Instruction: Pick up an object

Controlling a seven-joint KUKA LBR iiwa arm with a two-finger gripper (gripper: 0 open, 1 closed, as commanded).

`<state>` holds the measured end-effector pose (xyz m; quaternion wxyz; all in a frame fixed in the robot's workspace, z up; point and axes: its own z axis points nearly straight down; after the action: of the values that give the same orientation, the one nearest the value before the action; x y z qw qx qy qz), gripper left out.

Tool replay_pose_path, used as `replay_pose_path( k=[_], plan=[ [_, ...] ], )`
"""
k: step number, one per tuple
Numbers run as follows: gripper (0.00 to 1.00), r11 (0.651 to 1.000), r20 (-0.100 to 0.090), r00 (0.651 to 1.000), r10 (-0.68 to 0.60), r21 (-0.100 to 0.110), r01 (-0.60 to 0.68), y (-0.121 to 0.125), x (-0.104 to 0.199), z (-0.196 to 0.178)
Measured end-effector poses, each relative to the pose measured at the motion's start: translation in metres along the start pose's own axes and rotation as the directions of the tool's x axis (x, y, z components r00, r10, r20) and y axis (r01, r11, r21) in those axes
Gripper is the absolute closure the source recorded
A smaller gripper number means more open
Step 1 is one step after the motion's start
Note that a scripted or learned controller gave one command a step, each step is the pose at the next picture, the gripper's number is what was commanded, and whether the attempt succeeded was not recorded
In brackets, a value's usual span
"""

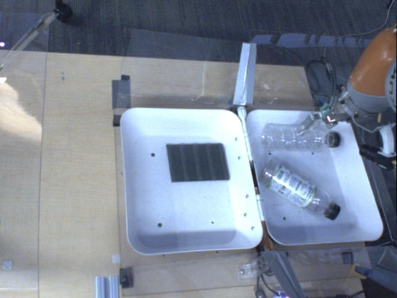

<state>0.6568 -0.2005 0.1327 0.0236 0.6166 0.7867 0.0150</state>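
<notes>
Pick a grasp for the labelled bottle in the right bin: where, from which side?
Probably grip the labelled bottle across its mid-body, coming straight down from above. It lies on its side, slanted, cap toward the bin's near-right corner, apart from the clear bottle and walls. Fingers should straddle the round body crosswise to its long axis.

Both bottles (291, 136) (300, 193) clear glossy plastic, black caps — bins (142, 228) smooth matt white; bench (62, 166) pale wood.

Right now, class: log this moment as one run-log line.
arm: right edge, above right bin | right bin: two clear bottles | left bin: dark pad | grasp: none seen
</notes>
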Motion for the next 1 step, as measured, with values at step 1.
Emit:
replay_pose_path(
  k=[1],
  plan=[
    [0.0,0.998,0.0,0.998,-0.057,0.0,0.057,-0.0005,-0.0009,0.0]
  ],
)
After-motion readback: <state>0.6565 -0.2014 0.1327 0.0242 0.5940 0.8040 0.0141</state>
